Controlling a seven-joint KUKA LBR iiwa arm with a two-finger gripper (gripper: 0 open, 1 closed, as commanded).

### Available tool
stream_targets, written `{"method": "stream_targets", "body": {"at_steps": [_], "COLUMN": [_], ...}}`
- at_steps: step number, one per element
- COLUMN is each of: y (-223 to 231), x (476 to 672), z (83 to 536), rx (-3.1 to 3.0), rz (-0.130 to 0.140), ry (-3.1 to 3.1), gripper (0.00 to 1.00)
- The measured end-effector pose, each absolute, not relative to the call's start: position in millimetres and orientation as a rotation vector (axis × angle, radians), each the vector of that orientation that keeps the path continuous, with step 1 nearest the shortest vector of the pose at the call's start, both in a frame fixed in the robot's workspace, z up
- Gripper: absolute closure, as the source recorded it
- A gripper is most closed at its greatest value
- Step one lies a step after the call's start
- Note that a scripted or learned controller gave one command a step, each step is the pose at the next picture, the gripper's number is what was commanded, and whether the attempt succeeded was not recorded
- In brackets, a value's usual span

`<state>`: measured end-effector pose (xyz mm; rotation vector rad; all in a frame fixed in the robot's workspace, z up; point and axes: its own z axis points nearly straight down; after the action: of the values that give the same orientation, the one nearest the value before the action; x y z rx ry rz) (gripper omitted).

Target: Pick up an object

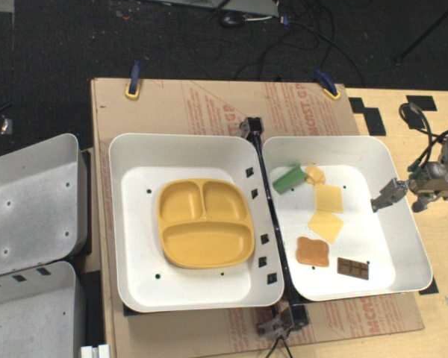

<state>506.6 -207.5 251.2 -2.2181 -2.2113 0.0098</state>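
Note:
The right bin (pixel 373 149) holds several food pieces: a green block (pixel 287 179), a small yellow chunk (pixel 314 174), two pale yellow slices (pixel 328 198) (pixel 326 227), a brown toast piece (pixel 312 251) and a dark chocolate bar (pixel 352 268). A yellow divided plate (pixel 206 223) lies in the left bin (pixel 134 159). My gripper (pixel 400 199) hangs over the right bin's right rim, to the right of the slices. It is open, with nothing between its fingers.
A black divider (pixel 265 200) runs between the two bins. Two more white trays (pixel 30 192) sit off the bench at the left. Blue-and-yellow clamps (pixel 134 80) (pixel 327 84) grip the board's far edge. Cables hang at the right.

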Motion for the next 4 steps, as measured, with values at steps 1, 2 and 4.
{"method": "stream_targets", "body": {"at_steps": [1, 2, 4], "y": [-207, -216, -217], "x": [509.2, 508.7, 508.7], "z": [257, 199, 113], "rx": [-2.221, -2.222, -2.220], "rz": [0.001, 0.003, 0.002], "ry": [-2.223, -2.217, -2.218], "gripper": [0.00, 0.00, 0.00]}}
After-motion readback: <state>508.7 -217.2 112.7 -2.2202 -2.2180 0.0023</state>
